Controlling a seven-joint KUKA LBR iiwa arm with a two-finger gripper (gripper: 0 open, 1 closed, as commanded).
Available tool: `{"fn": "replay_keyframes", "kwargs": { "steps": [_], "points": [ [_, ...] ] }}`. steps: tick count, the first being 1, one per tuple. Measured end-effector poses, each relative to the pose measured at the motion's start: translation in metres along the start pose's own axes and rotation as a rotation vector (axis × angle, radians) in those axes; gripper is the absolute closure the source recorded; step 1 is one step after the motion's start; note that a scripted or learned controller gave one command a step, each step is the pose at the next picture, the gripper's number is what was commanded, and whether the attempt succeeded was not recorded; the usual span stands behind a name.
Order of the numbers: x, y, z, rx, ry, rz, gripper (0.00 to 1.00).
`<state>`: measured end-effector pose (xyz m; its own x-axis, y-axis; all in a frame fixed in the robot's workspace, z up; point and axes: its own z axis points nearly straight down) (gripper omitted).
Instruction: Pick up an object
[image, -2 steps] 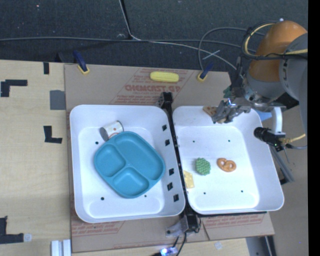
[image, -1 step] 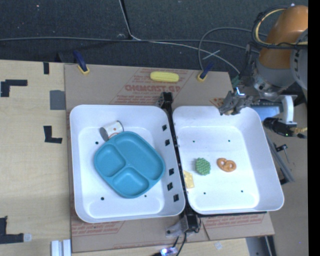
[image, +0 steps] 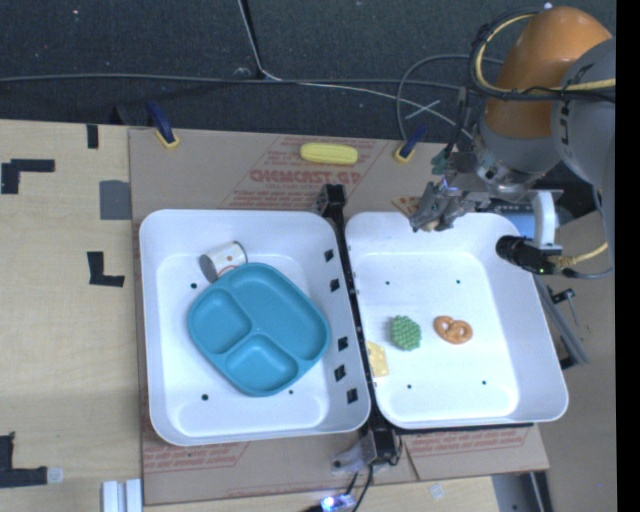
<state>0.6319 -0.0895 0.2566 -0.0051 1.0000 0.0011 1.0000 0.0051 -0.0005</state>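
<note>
Gripper (image: 437, 215) above right bin (image: 520, 395) rim, grip state unclear; cardboard (image: 270, 180) print illegible.

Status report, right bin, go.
Tool above right bin's far rim, nothing seen in it. Green object, pretzel, yellow piece on bin floor, untouched. Nothing in the way.

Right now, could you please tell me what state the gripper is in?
Gripper: above the right bin's far rim; open or shut cannot be told, and nothing is visibly held.
</note>
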Motion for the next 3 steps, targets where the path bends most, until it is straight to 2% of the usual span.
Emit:
{"fn": "replay_keyframes", "kwargs": {
  "steps": [2,3],
  "points": [
    [0.113,-0.007,0.031,0.003,0.0,-0.001,1.0],
    [0.163,-0.011,0.022,0.001,0.0,-0.002,1.0]
  ]
}}
